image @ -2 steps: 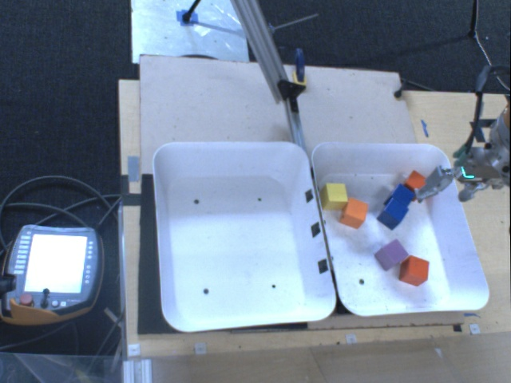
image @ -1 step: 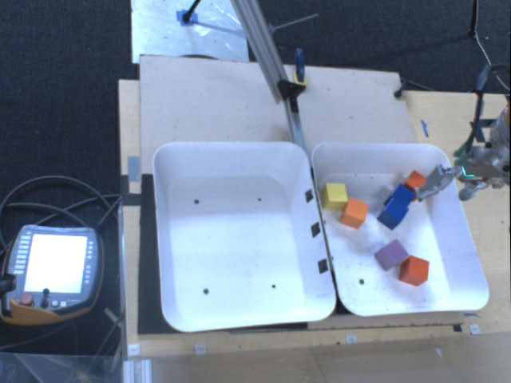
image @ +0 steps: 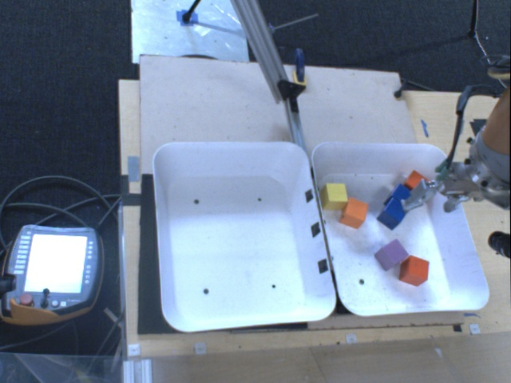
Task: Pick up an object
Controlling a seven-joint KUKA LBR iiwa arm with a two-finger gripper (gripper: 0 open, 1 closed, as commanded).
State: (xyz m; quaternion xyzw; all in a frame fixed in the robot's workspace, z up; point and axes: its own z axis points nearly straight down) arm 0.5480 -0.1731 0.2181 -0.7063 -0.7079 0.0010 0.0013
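The right bin (image: 459,238) holds several cubes. A yellow cube (image: 334,195) and an orange cube (image: 354,212) lie near its left wall. A blue block (image: 392,211) sits in the upper middle, with a small orange cube (image: 413,179) just behind it. Toward the front lie a purple cube (image: 391,254) and a red cube (image: 413,270). My gripper (image: 421,195) reaches in from the right and hovers at the right side of the blue block, below the small orange cube. Nothing shows as held by it.
The left bin (image: 231,214) stands beside the right one, sharing a middle wall with black markers. A slanted metal pole (image: 259,34) crosses behind the bins. A teach pendant (image: 52,274) lies off the bench at the left.
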